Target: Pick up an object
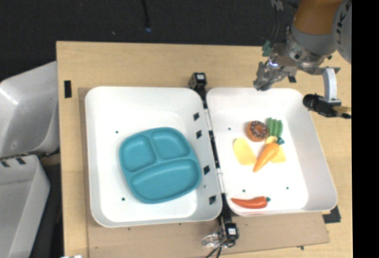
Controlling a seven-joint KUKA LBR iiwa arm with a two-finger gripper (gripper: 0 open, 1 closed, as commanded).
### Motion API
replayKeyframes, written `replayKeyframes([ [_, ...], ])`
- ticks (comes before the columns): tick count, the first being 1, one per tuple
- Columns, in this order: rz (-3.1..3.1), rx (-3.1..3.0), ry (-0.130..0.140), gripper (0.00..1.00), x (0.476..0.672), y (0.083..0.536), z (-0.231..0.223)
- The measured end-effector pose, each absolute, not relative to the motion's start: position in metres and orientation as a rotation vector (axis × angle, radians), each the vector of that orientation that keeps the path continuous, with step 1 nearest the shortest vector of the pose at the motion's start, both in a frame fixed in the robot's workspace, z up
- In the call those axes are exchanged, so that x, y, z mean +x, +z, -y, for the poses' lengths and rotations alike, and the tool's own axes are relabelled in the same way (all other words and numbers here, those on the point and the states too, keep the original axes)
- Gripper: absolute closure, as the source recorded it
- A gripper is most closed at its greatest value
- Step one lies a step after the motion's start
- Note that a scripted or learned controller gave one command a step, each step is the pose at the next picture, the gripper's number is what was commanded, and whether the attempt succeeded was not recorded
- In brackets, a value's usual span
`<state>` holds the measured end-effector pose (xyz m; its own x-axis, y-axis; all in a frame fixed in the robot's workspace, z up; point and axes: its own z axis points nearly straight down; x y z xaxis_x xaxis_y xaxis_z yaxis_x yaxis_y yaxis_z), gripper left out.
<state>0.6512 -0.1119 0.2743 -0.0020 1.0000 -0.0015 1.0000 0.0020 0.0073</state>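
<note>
A: Nothing has been picked yet, as judged from the scene. The gripper [264,82] is parked at upper right, above the right bin's [308,192] far rim.

B: Finger state?

A: Cannot be told; too small and blurred.

B: Targets?

A: Carrot [266,155], donut [257,130], yellow piece [243,151] are clustered mid-bin; red chili [250,202] is seen at the near edge. Descent and grasp are outstanding.
</note>
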Motion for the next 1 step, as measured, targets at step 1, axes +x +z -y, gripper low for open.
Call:
replayKeyframes([
  [1, -2.229, 2.215, 0.001, 1.0, 0.6557, 0.2617, 0.0513],
])
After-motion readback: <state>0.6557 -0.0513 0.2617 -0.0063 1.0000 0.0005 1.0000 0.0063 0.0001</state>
